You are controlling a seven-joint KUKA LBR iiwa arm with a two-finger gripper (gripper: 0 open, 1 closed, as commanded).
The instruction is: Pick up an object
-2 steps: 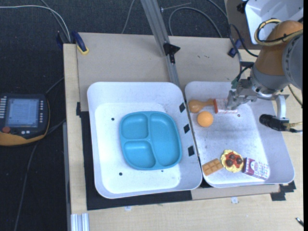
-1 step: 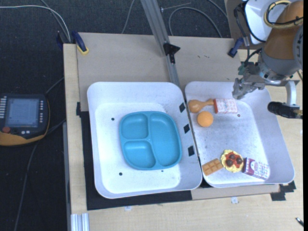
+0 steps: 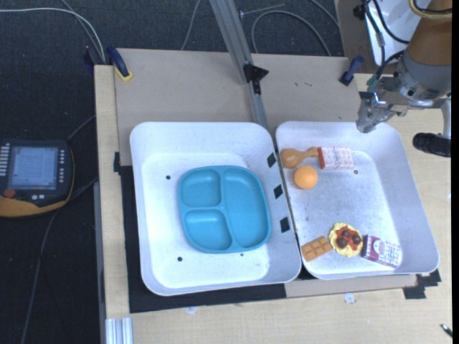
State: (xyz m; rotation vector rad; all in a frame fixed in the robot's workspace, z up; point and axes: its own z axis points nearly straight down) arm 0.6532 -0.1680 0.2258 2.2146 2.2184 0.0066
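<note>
Objects: orange ball [image 3: 306,178], pink-white carton [image 3: 337,158], tart [image 3: 346,239] and cracker [image 3: 316,249] lie in right bin [image 3: 412,192]
Gripper [image 3: 366,122]: above that bin's far rim, finger state impossible to tell
Left bin [image 3: 154,156]: blue divided plate [image 3: 224,208]

Tan wooden bench [image 3: 186,92] — dark carpet floor [image 3: 43,84], trailing cables [image 3: 64,9].

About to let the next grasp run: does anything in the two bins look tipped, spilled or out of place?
Nothing stands out. The blue divided plate lies flat in the left bin. In the right bin, the orange ball, small carton, tart and cracker lie loose but inside the walls. The gripper hovers at its far rim.
</note>
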